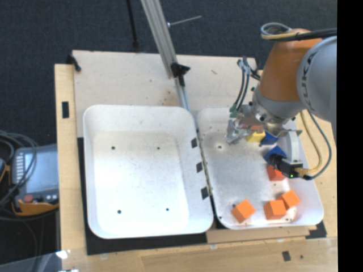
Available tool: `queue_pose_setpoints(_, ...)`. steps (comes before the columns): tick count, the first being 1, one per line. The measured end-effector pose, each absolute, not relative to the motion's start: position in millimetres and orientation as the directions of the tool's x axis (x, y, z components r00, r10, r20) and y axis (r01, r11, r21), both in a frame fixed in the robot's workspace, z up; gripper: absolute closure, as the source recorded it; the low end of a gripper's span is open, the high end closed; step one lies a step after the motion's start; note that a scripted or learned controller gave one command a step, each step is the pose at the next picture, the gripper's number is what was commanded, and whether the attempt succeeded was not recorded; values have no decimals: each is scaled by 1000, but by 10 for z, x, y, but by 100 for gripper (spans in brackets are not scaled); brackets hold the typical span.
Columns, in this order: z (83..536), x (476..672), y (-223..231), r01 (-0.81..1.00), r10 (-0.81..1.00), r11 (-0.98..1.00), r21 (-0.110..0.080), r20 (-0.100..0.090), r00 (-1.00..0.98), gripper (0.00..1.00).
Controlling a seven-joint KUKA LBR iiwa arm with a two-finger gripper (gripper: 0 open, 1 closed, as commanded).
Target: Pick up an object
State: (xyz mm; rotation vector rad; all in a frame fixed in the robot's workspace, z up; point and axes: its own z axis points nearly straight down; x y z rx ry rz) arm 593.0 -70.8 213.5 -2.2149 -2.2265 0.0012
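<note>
The gripper [235, 130] hangs low over the far end of the right bin [227, 169], and from here I cannot tell how it is set; the wrist blocks the view. Just beside it, under the wrist, sits a yellow block [257, 135], with a blue block [276, 152] a little nearer along the bin's right wall. Three orange blocks crowd the bin's near end: one [244, 210] toward the middle, one [275, 209] beside it, and one [291, 199] against the right wall. The left bin [142, 169] lies alongside. The arm [295, 72], orange-banded, looms over the right bin's far corner.
</note>
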Motion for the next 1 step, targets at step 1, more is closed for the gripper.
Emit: queue_pose_setpoints(1,2145,5638,-263,1000,1000,6,-1,1,-6,100)
